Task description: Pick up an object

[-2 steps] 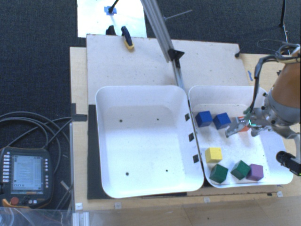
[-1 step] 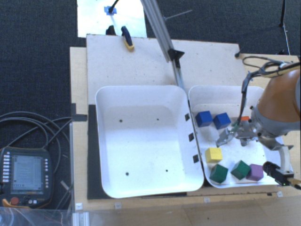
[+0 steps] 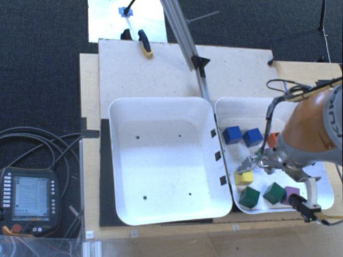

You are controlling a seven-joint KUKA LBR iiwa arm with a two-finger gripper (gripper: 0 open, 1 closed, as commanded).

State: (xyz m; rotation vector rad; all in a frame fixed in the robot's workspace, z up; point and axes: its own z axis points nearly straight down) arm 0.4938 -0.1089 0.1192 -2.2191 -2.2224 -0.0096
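On the far left you see a black control pad (image 3: 31,199) with a screen, lying off the table (image 3: 161,68), with black cables (image 3: 43,141) looping above it.

Next comes the left white bin (image 3: 120,143). It has a few small dark dots on its floor.

The right white bin (image 3: 228,107) sits just beside it, touching along one edge. In it you see two blue blocks (image 3: 232,134) side by side near the middle, turned a little so their corners point at you. Below them lies a yellow block (image 3: 244,177). Two green blocks (image 3: 250,196) sit near the front wall, and a purple block (image 3: 292,193) lies to their right. A bit of something orange (image 3: 273,138) peeks out by the arm. The blocks are about as long as they are wide, so you cannot pick out a long side.

The grey and orange arm (image 3: 311,127) reaches in from the right, over this bin. The jaws (image 3: 247,165) hang just above the yellow block. You cannot tell if they are open or closed, or if they hold it.
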